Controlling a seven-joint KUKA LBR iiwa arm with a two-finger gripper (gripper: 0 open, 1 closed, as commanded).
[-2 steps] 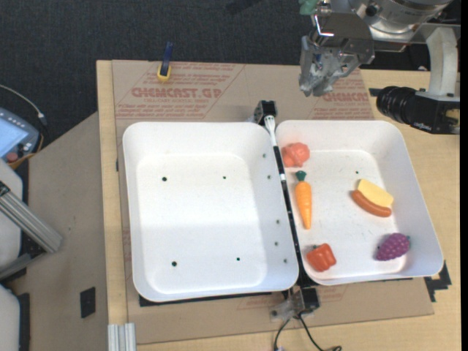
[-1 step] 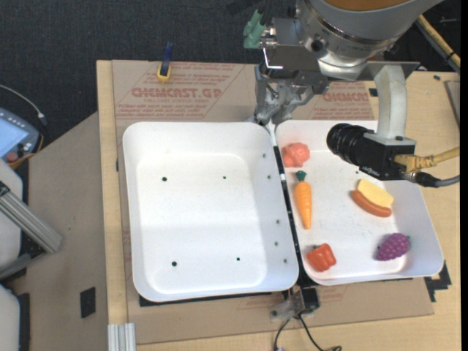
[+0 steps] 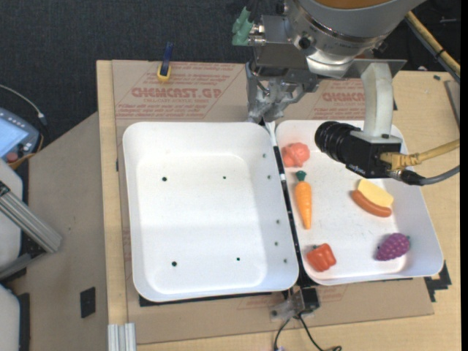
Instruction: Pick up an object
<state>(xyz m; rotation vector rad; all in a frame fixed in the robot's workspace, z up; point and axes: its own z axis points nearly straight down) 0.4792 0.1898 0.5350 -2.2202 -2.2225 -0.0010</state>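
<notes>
Tool (image 3: pixel 267 112) fingers blurred above right bin's (image 3: pixel 420 225) far corner.

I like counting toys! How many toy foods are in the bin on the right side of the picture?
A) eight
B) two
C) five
C: the right bin holds a pink piece, a carrot, a red pepper, a bread-like piece and purple grapes.

Claw (image 3: pixel 269 110) low at far rim where two white bins meet, nothing visible between fingers. Left bin (image 3: pixel 146 218) bare white. Right bin (image 3: pixel 420 258) holding pink lump (image 3: pixel 295 154), carrot (image 3: pixel 303 203), red pepper (image 3: pixel 320 257), purple grapes (image 3: pixel 393 246), yellow-orange wedge (image 3: pixel 374 197). Cardboard (image 3: pixel 190 90) on table.
</notes>
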